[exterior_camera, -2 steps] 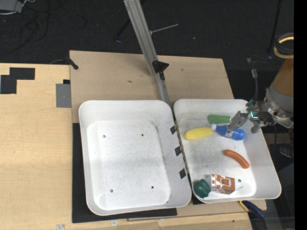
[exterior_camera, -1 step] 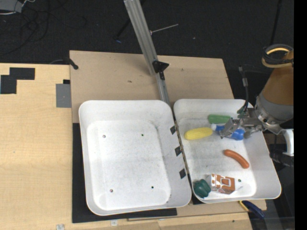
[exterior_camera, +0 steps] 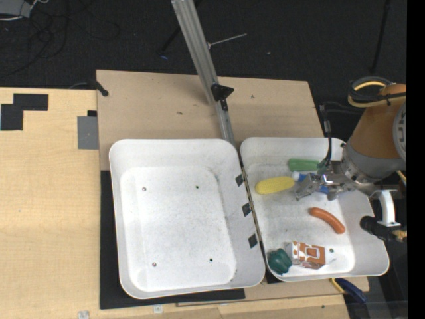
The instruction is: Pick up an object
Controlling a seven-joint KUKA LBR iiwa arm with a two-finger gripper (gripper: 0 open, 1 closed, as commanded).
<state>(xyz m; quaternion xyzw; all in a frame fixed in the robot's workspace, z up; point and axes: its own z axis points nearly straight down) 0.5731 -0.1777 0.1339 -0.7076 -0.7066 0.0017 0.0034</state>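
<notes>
The right bin (exterior_camera: 372,261) holds a yellow corn cob (exterior_camera: 274,185), a green piece (exterior_camera: 303,165), an orange-red sausage (exterior_camera: 327,219), a brown and white carton (exterior_camera: 309,254) and a dark green round object (exterior_camera: 279,261). A small blue thing (exterior_camera: 303,177) shows beside the fingers. My gripper (exterior_camera: 312,186) hangs low in the bin, just right of the corn cob and below the green piece. Its metal fingers (exterior_camera: 304,190) point left. I cannot see anything held between them.
The left bin (exterior_camera: 126,178) sits beside the right one, joined by black clips (exterior_camera: 246,209). A slanted metal rail (exterior_camera: 199,52) rises behind the bins. The arm's grey and orange body (exterior_camera: 375,138) covers the right bin's far right corner.
</notes>
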